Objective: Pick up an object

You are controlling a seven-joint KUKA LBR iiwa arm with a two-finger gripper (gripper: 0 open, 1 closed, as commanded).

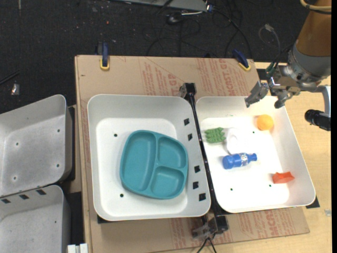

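Orange ball [264,122]: in the right bin [300,157], near the fingers.
Fingers [267,97]: spread open, holding nothing.
Blue bottle [238,160]: lying in the middle.

Open floor along the right bin [295,136]'s near edge, between blue bottle [238,160] and orange block [283,177].

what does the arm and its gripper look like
The arm is a thick rounded cylinder, orange-brown in its upper section and grey below. At its end sits a grey metal gripper with two dark fingers. A thin cable runs along its left side.
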